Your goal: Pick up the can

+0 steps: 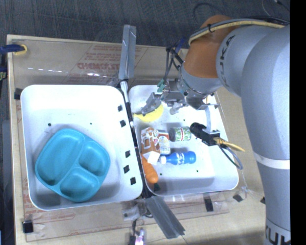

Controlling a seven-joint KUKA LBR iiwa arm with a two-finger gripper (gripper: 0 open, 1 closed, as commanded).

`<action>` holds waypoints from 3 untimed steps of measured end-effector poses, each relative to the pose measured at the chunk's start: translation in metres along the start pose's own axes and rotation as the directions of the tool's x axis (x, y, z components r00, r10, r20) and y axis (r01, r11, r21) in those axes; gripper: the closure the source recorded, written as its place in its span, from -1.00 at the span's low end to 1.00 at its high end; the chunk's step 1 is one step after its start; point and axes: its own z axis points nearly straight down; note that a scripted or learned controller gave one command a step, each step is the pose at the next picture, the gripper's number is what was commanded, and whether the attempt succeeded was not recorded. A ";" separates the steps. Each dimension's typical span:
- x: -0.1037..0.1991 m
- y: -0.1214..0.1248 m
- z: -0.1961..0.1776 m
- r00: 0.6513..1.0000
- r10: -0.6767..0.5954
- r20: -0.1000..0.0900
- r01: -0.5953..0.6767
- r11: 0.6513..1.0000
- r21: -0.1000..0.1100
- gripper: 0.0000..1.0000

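Note:
The can [181, 134], small with a green and white label, lies on its side in the middle of the right bin [222, 175]. My gripper [163, 105] hangs over the bin's far left part, up and left of the can and apart from it. Its fingers stand open with nothing between them. Just below the fingers sits a yellow fruit [154, 115].
A brown and red packet [151, 139], a blue bottle [179, 158] and an orange carrot [151, 173] lie left of and in front of the can. The left bin [30, 101] holds a blue divided plate [71, 163]. My arm covers the bench's right side.

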 end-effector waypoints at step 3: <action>-0.084 -0.010 0.093 0.938 0.345 -0.001 -0.345 0.938 -0.004 -1.00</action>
